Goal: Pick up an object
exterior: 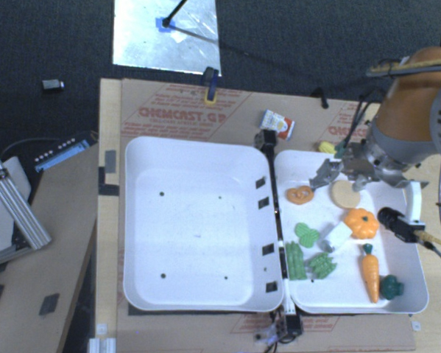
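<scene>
arm (416, 94): grey with the orange band, coming in from the right and hanging over the far part of the right bin

gripper (337, 173): sitting low over the far end of the right bin, just right of the pretzel and touching-close to the cookie. honestly can't tell what the fingers are doing from this angle, and I don't see anything between them

right bin (421, 293): all the toy food is in here

pretzel (300, 195): orange-brown, far left part of the right bin, near the divider

cookie (345, 194): pale tan disc, just right of the pretzel, partly under the gripper

pumpkin (361, 223): orange, near side of the cookie, middle of the bin

carrot (370, 273): orange, lying lengthwise at the near right, tip pointing near

broccoli (391, 287): dark green, right beside the carrot's near end

green bits (305, 252): a few green veggie pieces clustered at the near left of the right bin, can't make out exactly what each one is

yellow thing (326, 148): small, at the far rim of the right bin, too small to name

left bin (195, 230): white, just beside the right one

carton (277, 123): small white and red pack on the cardboard, beyond the bins
</scene>
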Controlling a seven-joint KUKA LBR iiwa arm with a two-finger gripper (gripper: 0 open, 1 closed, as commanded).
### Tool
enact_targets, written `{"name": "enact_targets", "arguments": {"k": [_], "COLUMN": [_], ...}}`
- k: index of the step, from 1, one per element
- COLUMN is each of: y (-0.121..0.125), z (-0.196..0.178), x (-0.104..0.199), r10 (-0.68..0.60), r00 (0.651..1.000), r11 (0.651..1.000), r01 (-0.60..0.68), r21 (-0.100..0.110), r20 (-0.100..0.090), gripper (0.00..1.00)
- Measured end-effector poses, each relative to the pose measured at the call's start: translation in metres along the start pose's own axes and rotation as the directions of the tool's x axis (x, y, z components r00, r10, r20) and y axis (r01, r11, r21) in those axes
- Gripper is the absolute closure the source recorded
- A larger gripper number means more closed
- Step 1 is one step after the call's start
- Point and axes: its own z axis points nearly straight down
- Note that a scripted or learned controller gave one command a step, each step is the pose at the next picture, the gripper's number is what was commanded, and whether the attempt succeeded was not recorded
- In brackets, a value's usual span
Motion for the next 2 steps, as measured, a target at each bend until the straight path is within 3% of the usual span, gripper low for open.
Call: {"name": "enact_targets", "arguments": {"k": [1,2], "y": [0.001,0.075], "z": [-0.011,-0.224], "x": [0.0,0.018], "r10": [-0.002,-0.005], "r00": [1.0,1.0], "r11": [1.0,1.0], "r01": [0.002,0.005], "r21": [-0.003,-0.022], "r20": [0.0,0.003], "gripper": [1.0,1.0]}}
